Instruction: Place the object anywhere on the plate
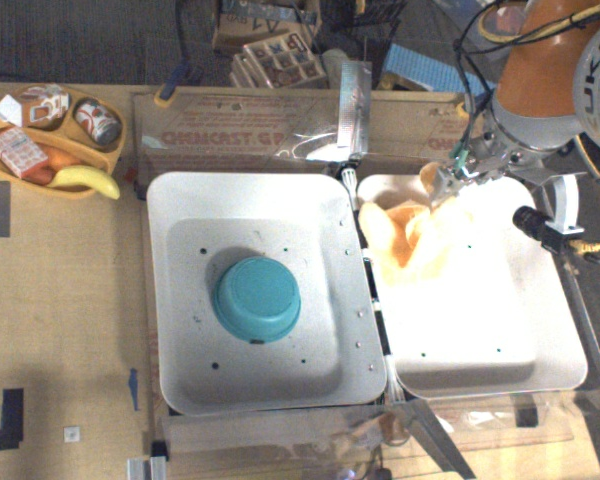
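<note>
Camera view: hanging over the far left corner of the right bin, gripper just beside a blurred orange object; clenched or released, not possible telling. Lying mid left bin, teal plate, probably awaiting the object.

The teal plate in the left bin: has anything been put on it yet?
No. The teal plate lies bare in the left bin. An orange object sits in the right bin, near the gripper.
</note>
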Available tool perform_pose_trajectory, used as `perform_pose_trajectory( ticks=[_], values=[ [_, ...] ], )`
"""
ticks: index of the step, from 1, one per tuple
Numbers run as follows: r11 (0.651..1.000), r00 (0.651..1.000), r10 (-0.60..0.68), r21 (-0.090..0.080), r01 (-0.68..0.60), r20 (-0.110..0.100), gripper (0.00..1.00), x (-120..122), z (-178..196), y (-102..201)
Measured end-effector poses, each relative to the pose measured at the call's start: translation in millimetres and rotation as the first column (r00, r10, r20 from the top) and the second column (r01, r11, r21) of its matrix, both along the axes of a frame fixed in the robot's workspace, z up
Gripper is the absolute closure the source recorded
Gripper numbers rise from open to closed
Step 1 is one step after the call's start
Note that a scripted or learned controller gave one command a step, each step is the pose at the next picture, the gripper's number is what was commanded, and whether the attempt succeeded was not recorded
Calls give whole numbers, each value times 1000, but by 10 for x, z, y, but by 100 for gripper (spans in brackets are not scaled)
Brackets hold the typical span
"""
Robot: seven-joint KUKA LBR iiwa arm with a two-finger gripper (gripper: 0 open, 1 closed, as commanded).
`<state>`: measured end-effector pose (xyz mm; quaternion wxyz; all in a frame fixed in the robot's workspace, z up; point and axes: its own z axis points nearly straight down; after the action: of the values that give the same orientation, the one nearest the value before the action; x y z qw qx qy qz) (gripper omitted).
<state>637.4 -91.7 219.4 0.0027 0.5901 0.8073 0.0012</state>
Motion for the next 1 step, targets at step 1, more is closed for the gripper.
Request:
perform_pose_trajectory(
  ticks=[1],
  values=[
    [1000, 1000, -1, 0, 1, 0, 100, 10, 60, -7]
  ],
)
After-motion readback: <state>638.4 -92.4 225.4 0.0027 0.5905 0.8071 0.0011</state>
